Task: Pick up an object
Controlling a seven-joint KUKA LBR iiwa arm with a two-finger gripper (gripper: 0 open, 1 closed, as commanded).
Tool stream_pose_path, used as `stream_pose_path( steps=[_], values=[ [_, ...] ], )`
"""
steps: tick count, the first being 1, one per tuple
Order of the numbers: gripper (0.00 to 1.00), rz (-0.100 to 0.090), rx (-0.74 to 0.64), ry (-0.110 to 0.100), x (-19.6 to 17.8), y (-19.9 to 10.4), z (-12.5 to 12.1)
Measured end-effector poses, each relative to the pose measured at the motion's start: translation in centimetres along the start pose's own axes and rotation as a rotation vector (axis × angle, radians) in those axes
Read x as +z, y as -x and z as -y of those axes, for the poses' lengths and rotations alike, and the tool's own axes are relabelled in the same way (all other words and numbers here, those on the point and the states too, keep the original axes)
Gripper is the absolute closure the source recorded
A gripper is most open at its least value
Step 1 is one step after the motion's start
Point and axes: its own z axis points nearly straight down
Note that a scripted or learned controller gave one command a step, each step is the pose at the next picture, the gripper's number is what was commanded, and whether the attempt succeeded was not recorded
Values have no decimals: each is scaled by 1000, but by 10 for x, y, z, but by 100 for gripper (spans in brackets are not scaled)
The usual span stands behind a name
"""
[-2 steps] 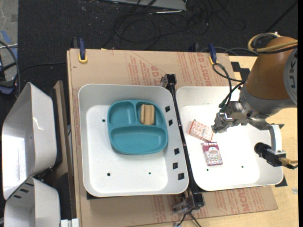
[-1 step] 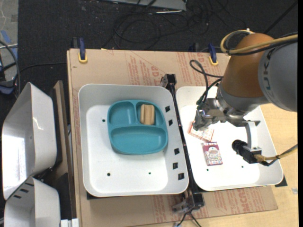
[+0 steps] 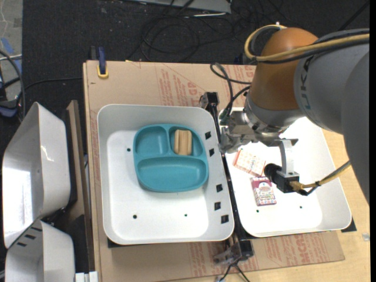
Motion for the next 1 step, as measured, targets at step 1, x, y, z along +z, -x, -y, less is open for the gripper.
stream_pose_path(
  steps=[1],
  values=[
    [100, 0, 0, 1, -10, -50, -17]
  ],
)
